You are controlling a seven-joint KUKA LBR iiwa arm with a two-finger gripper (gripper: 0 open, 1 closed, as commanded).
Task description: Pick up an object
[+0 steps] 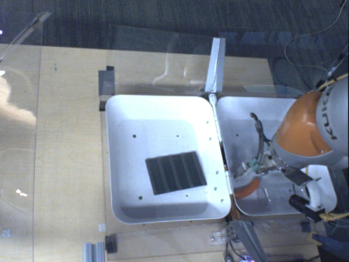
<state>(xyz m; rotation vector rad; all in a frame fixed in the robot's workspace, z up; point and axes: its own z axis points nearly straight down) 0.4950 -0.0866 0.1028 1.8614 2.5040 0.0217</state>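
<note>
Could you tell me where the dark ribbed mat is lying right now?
The dark ribbed mat lies flat on the floor of the left bin, toward its near right part, apart from the arm working over the right bin.

Light wood surface [65, 146] under a clear plastic sheet [22, 119] with glare patches at left. Dark blue-grey carpet floor [136, 7] along the top. Metal post [216, 64] stands upright at the far edge. Small black brackets [108, 81] near the surface's far and near edges. Cables [322, 48] trail top right.
</note>
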